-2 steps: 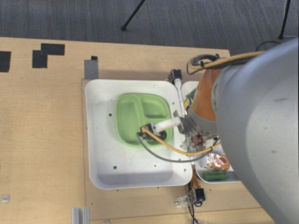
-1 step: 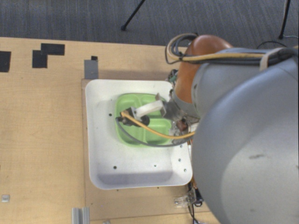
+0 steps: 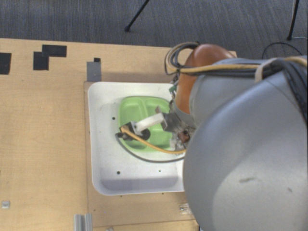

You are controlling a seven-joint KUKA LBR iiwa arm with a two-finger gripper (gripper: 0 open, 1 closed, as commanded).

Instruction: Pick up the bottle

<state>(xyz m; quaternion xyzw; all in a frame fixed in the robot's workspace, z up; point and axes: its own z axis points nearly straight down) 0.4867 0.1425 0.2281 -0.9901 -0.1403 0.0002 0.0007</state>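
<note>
Re bottle: place cannot tell, prob. hid under my arm (image 3: 240, 153). My jaws by green dish (image 3: 139, 107) at bin (image 3: 103, 177) right edge; state cannot tell. Rec.: verify bottle betw. jaws before lift.

The setting is a robotics laboratory test cell. A plywood tabletop (image 3: 43, 143) carries black block markers (image 3: 48, 56) at 10 o'clock and a shallow white bin (image 3: 103, 177) at centre, with a large grey robot arm (image 3: 250, 153) and its looped cables (image 3: 175, 57) occupying 4 o'clock. Grey office carpet (image 3: 72, 8) runs along 12 o'clock, crossed by black stand legs (image 3: 143, 11) at 12 and 2 o'clock.
</note>
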